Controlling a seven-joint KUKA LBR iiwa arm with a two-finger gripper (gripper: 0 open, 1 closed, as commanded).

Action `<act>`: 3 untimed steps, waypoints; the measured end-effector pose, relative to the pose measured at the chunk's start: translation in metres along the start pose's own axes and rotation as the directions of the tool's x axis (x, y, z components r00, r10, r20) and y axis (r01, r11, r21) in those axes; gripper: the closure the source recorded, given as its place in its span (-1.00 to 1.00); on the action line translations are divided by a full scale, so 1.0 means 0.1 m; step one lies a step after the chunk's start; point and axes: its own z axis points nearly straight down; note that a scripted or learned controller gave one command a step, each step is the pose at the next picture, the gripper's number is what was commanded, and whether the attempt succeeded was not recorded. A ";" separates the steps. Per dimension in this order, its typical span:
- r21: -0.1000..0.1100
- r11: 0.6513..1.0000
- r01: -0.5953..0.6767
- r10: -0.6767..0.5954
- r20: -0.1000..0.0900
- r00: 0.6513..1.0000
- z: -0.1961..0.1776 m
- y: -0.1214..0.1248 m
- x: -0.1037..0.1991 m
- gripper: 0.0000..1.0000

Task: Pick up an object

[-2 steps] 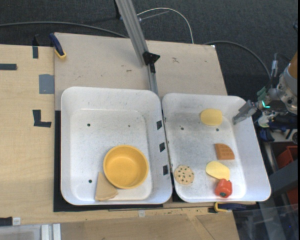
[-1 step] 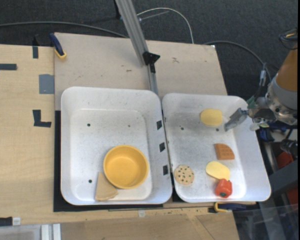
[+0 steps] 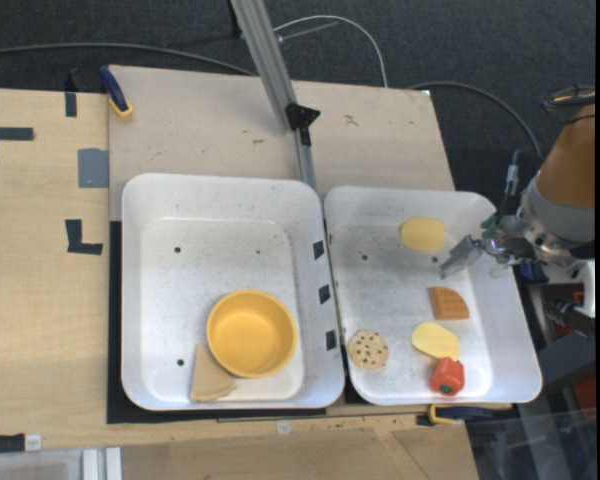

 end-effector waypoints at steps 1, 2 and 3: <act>0.000 1.000 0.001 -0.001 -0.001 1.000 0.44 0.00 0.03 -1.00; -0.004 1.000 0.003 -0.003 0.000 1.000 0.31 0.01 0.03 1.00; -0.011 1.000 0.000 0.001 0.003 1.000 -0.25 -0.02 -0.06 1.00</act>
